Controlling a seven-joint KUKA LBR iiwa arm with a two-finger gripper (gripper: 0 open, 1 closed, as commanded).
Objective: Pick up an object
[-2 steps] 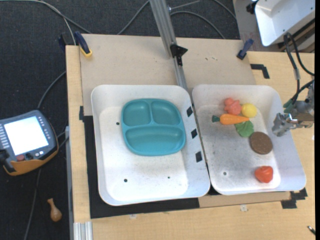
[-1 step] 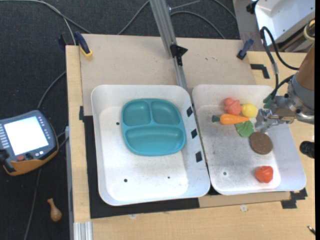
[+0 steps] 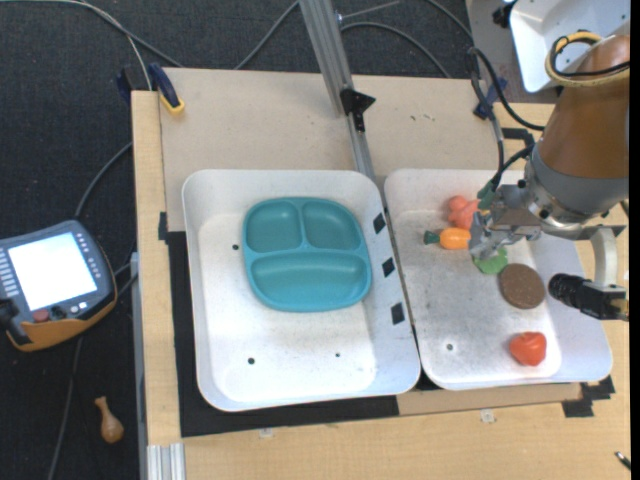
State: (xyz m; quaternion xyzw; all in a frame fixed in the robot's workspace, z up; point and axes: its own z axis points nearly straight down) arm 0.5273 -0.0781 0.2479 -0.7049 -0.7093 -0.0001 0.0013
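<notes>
Grey and orange-banded, the arm [image 3: 585,118] reaches over the right-hand white bin [image 3: 440,363], its gripper [image 3: 490,243] lowered onto a small green object [image 3: 491,263] that shows just beneath its tip; whether it is spread or closed cannot be told. Immediately left of the gripper lie an orange carrot-like piece [image 3: 452,237] and a pinkish item [image 3: 461,209]; a brown disc [image 3: 521,286] sits just below-right, a red tomato-like piece [image 3: 528,347] farther below. Well to the left, a teal divided tray [image 3: 305,253] rests in the other bin [image 3: 230,368].

Teal tray [image 3: 305,254], possibly red tomato [image 3: 528,348]
</notes>
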